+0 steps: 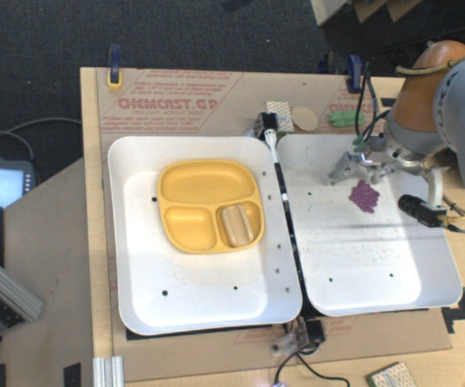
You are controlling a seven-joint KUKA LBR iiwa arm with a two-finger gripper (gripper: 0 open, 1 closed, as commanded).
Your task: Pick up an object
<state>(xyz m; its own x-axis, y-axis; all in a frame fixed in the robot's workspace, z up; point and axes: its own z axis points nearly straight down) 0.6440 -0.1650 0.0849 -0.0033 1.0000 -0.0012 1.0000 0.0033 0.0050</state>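
The table (176,103) is a light wood board w/ red printed letters, standing on dark carpet. Two shallow white bins sit side by side on it. The left bin (135,280) holds a yellow divided plate (204,185), and a tan block (234,224) lies in the plate's lower right compartment. In the right bin (377,272) a small purple object (365,196) lies near the far edge, right of the plate. The tool (363,166) hangs just above the purple object, approx. at its upper edge, fingers spread apart, nothing between them. I cannot tell if it touches the object.
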